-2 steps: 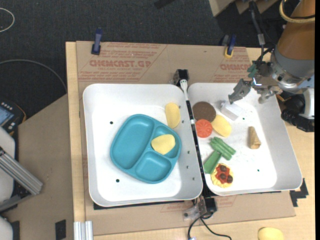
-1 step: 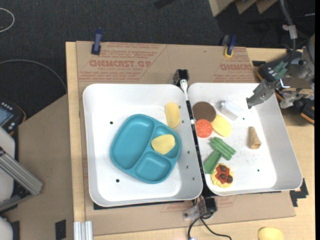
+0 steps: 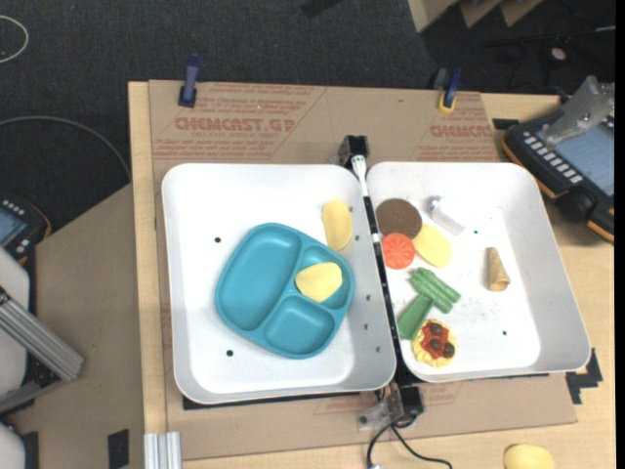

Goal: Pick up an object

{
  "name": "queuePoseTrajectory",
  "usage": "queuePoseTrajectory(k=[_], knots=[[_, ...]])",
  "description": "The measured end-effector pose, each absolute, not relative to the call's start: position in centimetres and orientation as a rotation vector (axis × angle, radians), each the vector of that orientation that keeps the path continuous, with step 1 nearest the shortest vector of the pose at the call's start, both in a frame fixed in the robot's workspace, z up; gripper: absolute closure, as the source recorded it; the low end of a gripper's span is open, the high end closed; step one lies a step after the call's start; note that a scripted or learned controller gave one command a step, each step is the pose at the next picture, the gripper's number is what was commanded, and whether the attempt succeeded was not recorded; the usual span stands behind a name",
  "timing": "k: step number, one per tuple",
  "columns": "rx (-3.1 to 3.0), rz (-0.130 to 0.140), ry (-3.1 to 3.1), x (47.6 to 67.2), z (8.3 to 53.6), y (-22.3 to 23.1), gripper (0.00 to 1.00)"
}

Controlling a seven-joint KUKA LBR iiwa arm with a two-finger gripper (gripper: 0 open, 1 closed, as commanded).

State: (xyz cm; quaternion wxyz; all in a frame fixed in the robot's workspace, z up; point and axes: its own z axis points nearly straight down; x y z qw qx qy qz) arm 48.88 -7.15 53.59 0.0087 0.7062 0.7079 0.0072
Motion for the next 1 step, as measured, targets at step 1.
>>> queuePoseTrajectory(k=[1], knots=[[2.215,0.004,2.22,48.97,53.72,-7.09,1.0]])
